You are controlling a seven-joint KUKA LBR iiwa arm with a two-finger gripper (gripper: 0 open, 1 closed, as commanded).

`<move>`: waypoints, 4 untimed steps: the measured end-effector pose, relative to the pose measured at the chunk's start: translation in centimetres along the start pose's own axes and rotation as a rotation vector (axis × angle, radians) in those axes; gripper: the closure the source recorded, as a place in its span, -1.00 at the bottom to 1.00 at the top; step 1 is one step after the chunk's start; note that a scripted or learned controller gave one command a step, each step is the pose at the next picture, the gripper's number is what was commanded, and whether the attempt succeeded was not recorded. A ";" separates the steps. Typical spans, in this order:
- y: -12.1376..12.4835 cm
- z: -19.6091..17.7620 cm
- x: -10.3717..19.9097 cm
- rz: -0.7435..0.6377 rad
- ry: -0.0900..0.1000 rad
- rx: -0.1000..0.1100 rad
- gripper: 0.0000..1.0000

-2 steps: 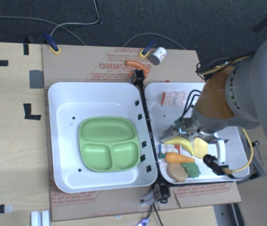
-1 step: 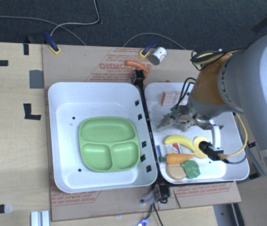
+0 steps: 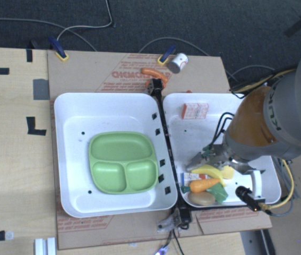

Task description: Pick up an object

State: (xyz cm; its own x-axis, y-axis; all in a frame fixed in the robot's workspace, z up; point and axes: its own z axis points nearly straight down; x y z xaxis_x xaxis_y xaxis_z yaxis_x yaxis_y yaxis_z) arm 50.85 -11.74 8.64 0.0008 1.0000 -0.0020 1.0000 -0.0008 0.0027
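Observation:
My gripper (image 3: 200, 162) is low in the right bin (image 3: 214, 101), reaching in from the right beneath the grey arm with its orange band (image 3: 251, 122). Its tip sits just above and to the left of a yellow banana (image 3: 215, 171). Below the banana lies an orange carrot (image 3: 204, 185), then a tan potato-like piece (image 3: 201, 198) and a green piece (image 3: 220, 194), all crowded into the bin's near corner. A pink box (image 3: 194, 110) lies at the bin's far side, apart from the gripper. The arm hides the right part of the bin.
The left bin (image 3: 70, 142) holds a green divided plate (image 3: 122, 161). Black clips line the wall between the bins (image 3: 163, 142). Beyond the bins, an orange item (image 3: 154, 73) and a small white cylinder (image 3: 178, 62) lie on the cardboard. Cables run along the arm's right side.

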 end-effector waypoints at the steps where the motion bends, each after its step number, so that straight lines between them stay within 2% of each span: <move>1: 4.6 0.0 2.0 -0.003 0.001 -0.003 -1.00; 2: 12.1 0.1 1.9 -0.003 0.000 -0.002 -1.00; 3: 16.0 0.2 2.2 -0.003 0.001 0.001 -1.00; 4: 16.0 0.2 2.2 -0.002 -0.001 0.001 -1.00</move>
State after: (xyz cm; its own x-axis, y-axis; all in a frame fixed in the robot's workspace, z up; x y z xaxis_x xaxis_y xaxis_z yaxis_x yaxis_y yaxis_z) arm 66.87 -9.56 8.51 -0.0015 1.0000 -0.0025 1.0000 0.0015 0.0012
